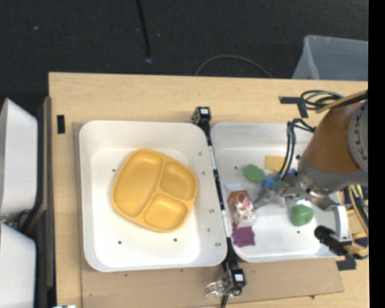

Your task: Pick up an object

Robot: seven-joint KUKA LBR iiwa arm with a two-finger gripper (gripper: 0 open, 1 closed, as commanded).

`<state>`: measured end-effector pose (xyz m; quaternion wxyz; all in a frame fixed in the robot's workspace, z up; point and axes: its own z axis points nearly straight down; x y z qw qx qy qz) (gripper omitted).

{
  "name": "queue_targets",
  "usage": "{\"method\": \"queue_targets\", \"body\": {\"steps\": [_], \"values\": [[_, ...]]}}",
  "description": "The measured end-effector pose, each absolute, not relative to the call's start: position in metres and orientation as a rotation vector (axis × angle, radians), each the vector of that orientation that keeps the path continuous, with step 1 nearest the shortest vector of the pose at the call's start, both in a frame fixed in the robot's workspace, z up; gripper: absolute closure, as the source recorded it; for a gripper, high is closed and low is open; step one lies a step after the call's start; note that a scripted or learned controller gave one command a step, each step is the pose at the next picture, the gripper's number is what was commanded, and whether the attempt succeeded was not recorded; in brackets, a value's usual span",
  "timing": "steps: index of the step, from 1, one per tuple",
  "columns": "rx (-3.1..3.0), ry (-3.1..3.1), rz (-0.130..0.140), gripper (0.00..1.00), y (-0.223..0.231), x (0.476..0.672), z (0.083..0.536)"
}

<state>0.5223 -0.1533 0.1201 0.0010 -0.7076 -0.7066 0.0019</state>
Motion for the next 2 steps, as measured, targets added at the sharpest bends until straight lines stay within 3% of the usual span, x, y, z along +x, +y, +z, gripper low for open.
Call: {"method": "queue_targets", "body": {"steps": [1, 2], "values": [[-2.230, -2.216, -0.005, 1.00, -0.153, 0.525, 0.134], [-2.221, -2.228, -0.005, 1.00, -0.153, 0.528, 0.177]]}}
